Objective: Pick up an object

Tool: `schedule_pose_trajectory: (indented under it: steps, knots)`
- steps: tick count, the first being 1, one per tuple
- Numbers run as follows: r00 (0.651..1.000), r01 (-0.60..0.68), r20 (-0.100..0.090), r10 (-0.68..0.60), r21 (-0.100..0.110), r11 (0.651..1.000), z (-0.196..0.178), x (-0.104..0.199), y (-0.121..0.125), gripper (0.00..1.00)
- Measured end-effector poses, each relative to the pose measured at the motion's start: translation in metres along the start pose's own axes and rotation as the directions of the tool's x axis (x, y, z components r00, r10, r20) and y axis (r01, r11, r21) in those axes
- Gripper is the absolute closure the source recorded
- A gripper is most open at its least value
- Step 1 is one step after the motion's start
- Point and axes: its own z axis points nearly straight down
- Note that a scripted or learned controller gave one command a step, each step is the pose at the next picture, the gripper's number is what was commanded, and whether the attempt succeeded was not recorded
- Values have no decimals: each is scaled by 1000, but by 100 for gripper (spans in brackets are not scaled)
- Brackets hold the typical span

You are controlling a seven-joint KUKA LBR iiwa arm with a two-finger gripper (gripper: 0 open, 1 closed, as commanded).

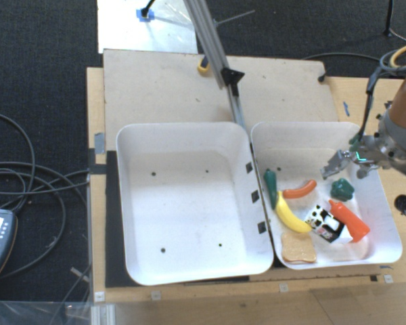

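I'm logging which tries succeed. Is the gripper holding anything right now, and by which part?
Nothing is held. The gripper hangs above the right bin, with nothing between its fingers; the toys lie below it.

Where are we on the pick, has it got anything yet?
Nothing looks picked yet. The banana, sausage, carrot, toast and dark green piece all lie in the right bin. The gripper hangs above that bin near the green piece, nothing visible between its fingers. Descent, grasp and lift remain.
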Motion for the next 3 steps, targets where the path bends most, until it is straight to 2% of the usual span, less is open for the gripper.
schedule_pose_trajectory:
  steps: [1,3]
  knots:
    - [1000,-2,0,2,6,1000,57,-3,8,0]
    - [1000,-2,-1,2,5,1000,144,0,9,0]
